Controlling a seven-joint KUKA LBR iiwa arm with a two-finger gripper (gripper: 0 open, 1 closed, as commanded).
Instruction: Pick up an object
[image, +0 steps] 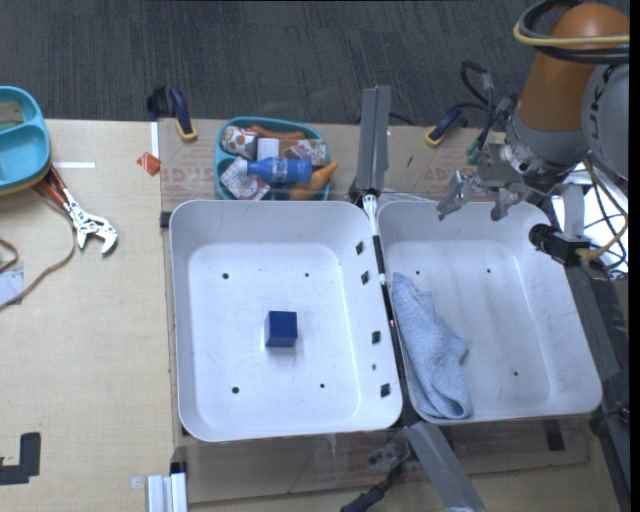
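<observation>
Two fingers (452, 200) spread, gripper (477, 199) empty — above right bin (560, 330)

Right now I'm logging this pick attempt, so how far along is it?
Nothing looks picked yet. The blue block sits on the floor of the left bin, and the light blue cloth lies crumpled in the right bin. The gripper is above the right bin's far edge, its fingers apart with nothing between them. Descending, grasping and lifting all remain.

Robotics lab, wooden bench (80, 330) at frame left, two white bins (200, 420), clamps (175, 110) and wrench (85, 225) upper left, grey carpet along top
</observation>
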